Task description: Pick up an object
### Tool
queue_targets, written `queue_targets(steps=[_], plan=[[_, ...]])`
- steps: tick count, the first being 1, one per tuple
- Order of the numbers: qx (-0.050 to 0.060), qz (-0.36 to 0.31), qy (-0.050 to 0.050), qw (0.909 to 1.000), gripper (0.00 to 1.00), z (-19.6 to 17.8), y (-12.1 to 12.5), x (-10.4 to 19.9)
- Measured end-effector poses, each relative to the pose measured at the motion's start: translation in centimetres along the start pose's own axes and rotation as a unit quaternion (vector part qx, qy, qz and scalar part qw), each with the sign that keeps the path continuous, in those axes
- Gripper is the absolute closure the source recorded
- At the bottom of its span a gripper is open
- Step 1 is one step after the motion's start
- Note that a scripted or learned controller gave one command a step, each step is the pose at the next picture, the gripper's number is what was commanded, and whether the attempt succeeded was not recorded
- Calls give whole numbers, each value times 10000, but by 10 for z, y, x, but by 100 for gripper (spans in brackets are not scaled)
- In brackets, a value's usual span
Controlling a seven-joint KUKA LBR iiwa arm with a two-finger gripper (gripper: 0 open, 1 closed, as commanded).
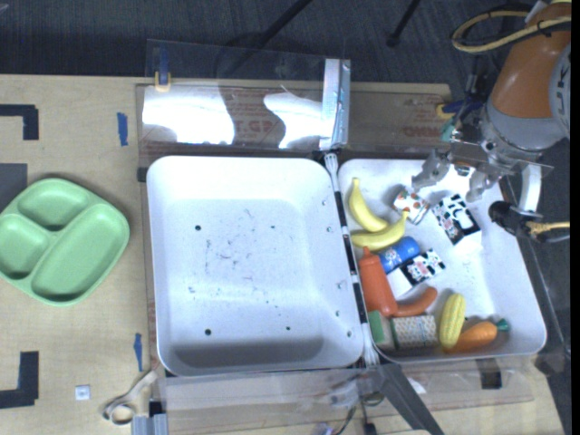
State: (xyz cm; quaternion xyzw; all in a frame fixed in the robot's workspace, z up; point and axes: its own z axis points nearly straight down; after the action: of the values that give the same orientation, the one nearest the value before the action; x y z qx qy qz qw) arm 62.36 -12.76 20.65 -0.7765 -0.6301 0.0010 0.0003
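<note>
camera view: gripper (450, 172) hangs over the far part of the right bin (530, 333), its two fingers spread apart with nothing between them. nearest candidates are a small white-and-orange object (410, 206) just beside its left finger and a black-and-white carton (456, 217) just below, while the banana (370, 220) lies further left, its long axis running near-to-far along the divider.

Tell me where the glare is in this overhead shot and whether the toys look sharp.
In the camera view, strong glare whitens the clear panel behind the left bin; the right bin is bright with soft shadows; the banana reads clearly, smaller items are slightly soft; the end effector is blurry.
</note>
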Motion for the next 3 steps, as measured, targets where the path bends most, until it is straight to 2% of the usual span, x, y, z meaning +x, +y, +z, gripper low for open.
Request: queue_targets(steps=[1, 2, 3], plan=[[18, 287, 7, 9996, 0, -8, -27, -81], [13, -165, 8, 9999, 0, 62, -2, -82], [-5, -250, 48, 9997, 0, 113, 12, -72]])
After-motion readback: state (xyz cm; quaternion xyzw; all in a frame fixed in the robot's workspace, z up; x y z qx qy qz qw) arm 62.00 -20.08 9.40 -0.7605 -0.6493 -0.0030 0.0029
